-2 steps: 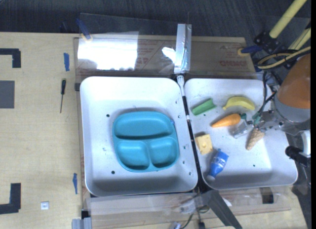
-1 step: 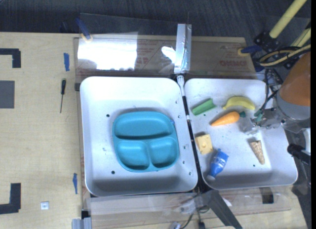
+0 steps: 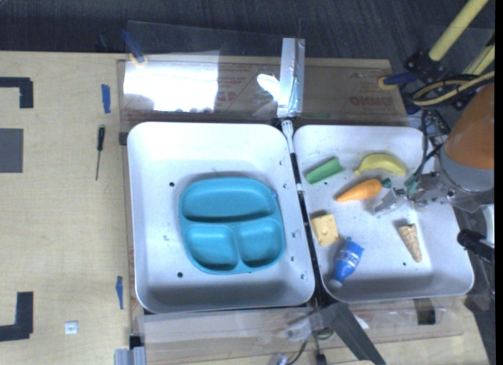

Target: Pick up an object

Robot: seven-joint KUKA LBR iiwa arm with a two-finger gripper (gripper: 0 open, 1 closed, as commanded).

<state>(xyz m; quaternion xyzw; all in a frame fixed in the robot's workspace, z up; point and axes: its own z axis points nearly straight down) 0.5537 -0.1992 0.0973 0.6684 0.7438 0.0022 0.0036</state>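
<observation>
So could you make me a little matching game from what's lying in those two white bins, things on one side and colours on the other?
Things:
1. divided tray in the left bin
2. carrot
3. banana
4. stick by the divider

Colours:
A. yellow
B. green
C. turquoise
D. orange

Pairs: 1-C, 2-D, 3-A, 4-B. The carrot, banana and stick all lie in the right bin.

grey arm (image 3: 471, 147) low at right
</observation>
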